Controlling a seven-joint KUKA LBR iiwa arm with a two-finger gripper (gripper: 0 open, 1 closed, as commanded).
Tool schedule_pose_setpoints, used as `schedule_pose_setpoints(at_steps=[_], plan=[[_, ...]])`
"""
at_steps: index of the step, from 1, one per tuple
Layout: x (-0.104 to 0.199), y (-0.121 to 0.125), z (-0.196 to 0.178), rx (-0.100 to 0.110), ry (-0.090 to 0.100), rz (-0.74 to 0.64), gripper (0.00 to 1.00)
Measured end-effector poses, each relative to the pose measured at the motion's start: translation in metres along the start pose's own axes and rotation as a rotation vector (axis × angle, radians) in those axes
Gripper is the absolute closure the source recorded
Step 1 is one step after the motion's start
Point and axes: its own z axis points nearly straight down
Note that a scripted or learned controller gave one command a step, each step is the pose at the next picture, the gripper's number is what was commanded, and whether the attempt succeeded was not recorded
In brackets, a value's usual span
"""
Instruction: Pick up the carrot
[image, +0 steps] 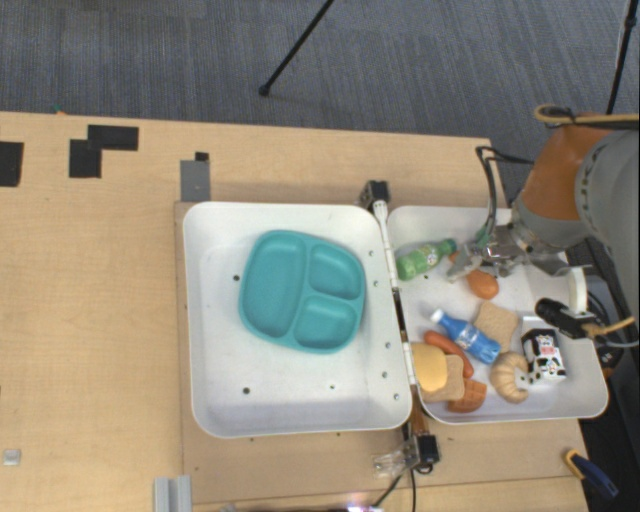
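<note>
The carrot (483, 285) is a short orange piece lying in the right bin (590, 395), towards its back. My gripper (487, 262) hangs over the carrot's far end, reaching in from the right under the orange-banded wrist. Its fingers look spread apart, one on each side above the carrot, with nothing held between them. The arm hides the bin's back right corner.
A green bottle (422, 258) lies just left of the carrot. Nearer the front are a blue bottle (468, 338), a bread slice (495, 322), a croissant (508, 378), cheese (431, 371) and a black-and-white toy (544, 356). The left bin (215, 390) holds a teal divided plate (302, 290).
</note>
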Motion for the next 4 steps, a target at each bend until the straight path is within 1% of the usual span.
schedule_pose_setpoints(at_steps=[1, 2, 3, 4], plan=[[-0.02, -0.067, -0.002, 0.005, 0.0, 0.069, 0.0], [-0.046, 0.002, 0.0, 0.001, 0.009, 0.239, 0.0], [-0.013, -0.075, -0.002, 0.004, 0.003, 0.166, 0.0], [-0.016, -0.01, 0.0, 0.0, 0.0, 0.139, 0.0]])
